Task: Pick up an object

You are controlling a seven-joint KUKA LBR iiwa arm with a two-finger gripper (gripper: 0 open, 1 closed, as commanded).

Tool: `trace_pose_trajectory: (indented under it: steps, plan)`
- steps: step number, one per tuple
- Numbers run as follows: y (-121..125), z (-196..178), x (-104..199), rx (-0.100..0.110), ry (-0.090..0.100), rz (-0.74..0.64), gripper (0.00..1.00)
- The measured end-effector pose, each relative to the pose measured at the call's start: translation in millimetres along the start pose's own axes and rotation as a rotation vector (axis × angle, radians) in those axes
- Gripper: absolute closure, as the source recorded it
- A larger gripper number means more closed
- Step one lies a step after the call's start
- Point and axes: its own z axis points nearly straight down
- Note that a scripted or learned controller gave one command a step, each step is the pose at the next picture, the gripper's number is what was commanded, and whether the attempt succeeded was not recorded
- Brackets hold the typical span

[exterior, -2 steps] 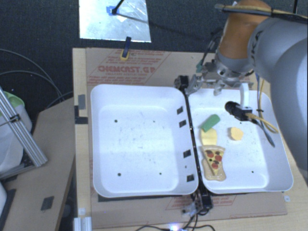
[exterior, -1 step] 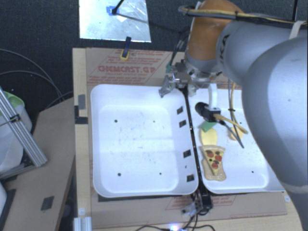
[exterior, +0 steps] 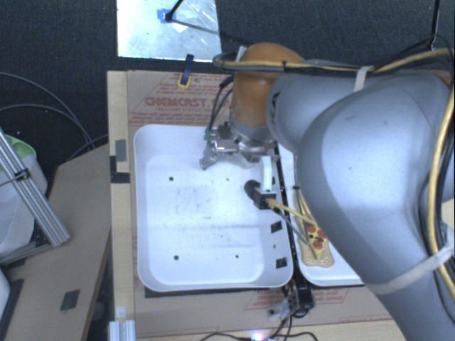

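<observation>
My gripper [exterior: 210, 156] hangs over the far edge of the left white bin [exterior: 163, 275], pointing down towards the bin floor, and I see nothing held in it. A tan, flat object with red and yellow marks [exterior: 318, 248] lies at the near left corner of the right white bin [exterior: 340, 280]. The grey arm [exterior: 355, 169] hides most of that bin.
The bins rest on a brown cardboard sheet [exterior: 160, 94] on the bench. A shiny metal plate [exterior: 167, 20] lies beyond it. Aluminium rails [exterior: 28, 197] and a tan board [exterior: 64, 261] stand to the left of the bench.
</observation>
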Motion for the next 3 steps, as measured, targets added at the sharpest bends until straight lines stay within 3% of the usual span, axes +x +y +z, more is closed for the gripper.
trace_pose_trajectory:
  steps: [1,2,3]
  plan:
    - [-47,-198,51,-0.013,0.005,-0.001,0.0]
    - [-45,-50,98,0.001,0.0,0.001,0.0]
    - [5,-27,6,-0.004,-0.004,0.014,0.0]
